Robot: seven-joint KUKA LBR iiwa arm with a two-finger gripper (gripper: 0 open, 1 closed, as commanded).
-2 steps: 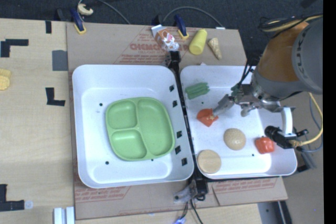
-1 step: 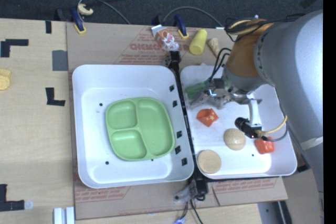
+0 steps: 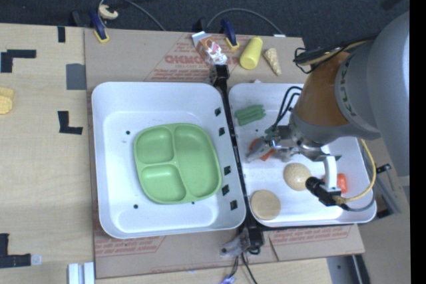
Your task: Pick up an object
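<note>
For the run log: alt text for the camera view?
The arm reaches into the right bin, gripper low beside a green piece, with two tan round items nearby. The left bin holds a green divided plate.

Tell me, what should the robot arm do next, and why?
Probably ease straight down a little. The gripper hangs low in the right bin, over a small orange piece, and nothing shows as held. The green item and two tan round things lie apart.

Fixed above the table (image 3: 40, 143), looking down at a slant on both white bins (image 3: 106, 103); arm (image 3: 373, 90) entering from the right, fairly near.
</note>
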